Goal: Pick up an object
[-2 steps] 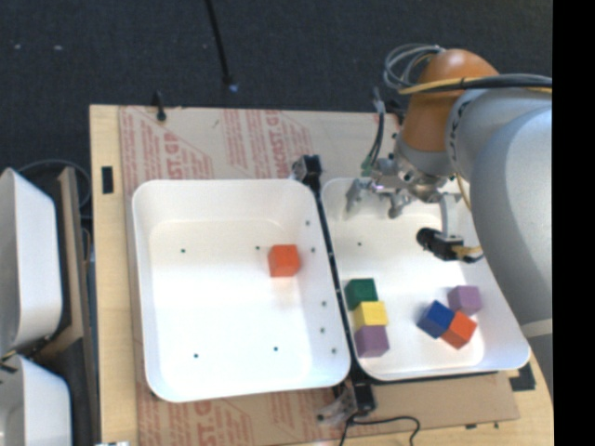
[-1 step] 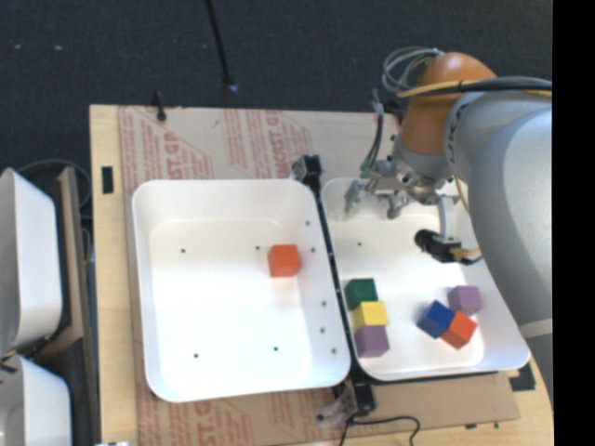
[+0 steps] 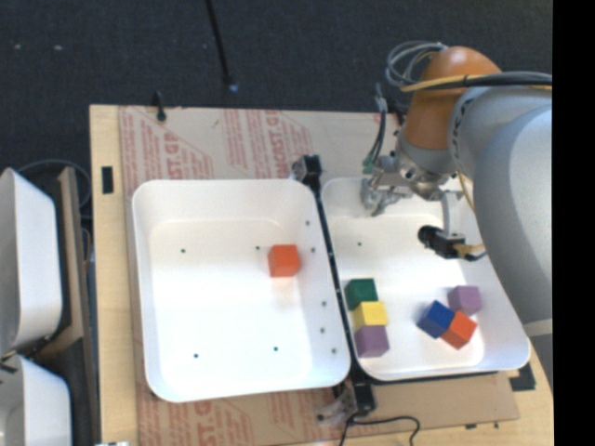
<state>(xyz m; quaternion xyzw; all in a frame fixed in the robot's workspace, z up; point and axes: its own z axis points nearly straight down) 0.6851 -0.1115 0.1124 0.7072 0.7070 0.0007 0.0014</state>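
Blocks cluster low in the right bin [image 3: 483, 356], the green block [image 3: 361, 293] nearest the gripper [image 3: 381, 196], whose jaw state cannot be told; descending squarely over one block would suit.

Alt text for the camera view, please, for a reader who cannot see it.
A grey arm's gripper hangs over the right bin's far end, away from six blocks at its near end. The left bin holds one orange block.

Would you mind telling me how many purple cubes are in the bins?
2, both in the right white bin: one purple cube below the yellow cube, another purple cube near the bin's right edge. The arm may hide others.
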